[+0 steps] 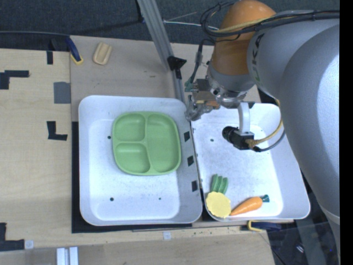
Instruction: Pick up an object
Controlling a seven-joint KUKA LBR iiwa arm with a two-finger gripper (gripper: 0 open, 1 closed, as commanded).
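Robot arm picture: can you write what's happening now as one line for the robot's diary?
arm: over right bin, far end | gripper: near divider, holds nothing seen | carrot, yellow piece, green piece: right bin, near corner | green plate: left bin

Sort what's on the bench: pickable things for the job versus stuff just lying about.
For the job:
green plate, left bin
carrot, right bin
yellow disc, right bin
green toy, right bin
gripper

Lying about:
tan block, on bench
blue-yellow clip, on bench
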